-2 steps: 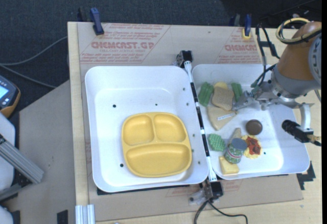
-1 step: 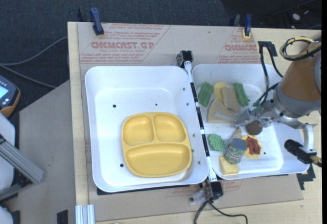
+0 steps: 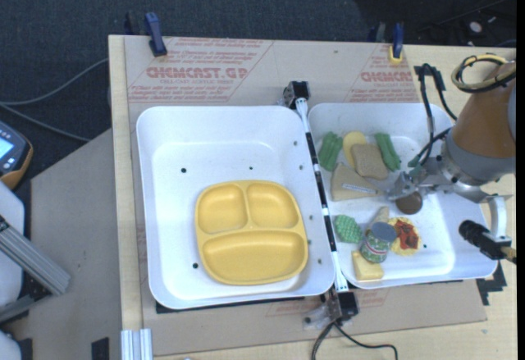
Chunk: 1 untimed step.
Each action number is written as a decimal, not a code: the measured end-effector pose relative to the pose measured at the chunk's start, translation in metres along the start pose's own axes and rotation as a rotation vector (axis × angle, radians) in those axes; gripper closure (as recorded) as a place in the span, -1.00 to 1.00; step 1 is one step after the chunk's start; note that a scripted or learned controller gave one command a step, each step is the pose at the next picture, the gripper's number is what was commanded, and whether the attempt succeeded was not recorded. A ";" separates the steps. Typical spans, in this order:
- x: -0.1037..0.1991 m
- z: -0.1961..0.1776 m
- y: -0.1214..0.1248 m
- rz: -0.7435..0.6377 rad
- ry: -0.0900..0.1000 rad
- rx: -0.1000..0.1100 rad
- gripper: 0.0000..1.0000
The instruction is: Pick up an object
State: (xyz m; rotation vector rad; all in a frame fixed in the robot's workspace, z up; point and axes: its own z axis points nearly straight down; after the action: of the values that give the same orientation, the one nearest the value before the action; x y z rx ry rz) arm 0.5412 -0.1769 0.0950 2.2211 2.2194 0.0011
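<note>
The right bin (image 3: 469,262) holds several toy foods: a green pod (image 3: 329,150), a tan bread slice (image 3: 369,160), a second green piece (image 3: 387,150), a pale wedge (image 3: 348,185), a green waffle-like piece (image 3: 347,228), a small can (image 3: 377,243), a red and yellow item (image 3: 405,235) and a yellow block (image 3: 368,266). My gripper (image 3: 403,188) is low in the middle of this bin, just right of the pale wedge. A brown round piece (image 3: 409,203) lies right under it. I cannot tell if anything is held.
The left bin (image 3: 205,141) holds a yellow divided plate (image 3: 250,231). The grey arm with its orange band (image 3: 484,129) comes in over the right bin's far right side. A black cable (image 3: 428,96) loops above that bin. Blue clamps (image 3: 153,33) stand at the bench's back edge.
</note>
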 end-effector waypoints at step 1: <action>0.081 0.011 0.027 -0.009 0.002 -0.001 1.00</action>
State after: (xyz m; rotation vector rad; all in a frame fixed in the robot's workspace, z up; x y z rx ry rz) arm 0.5680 -0.0956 0.0841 2.2116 2.2303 0.0045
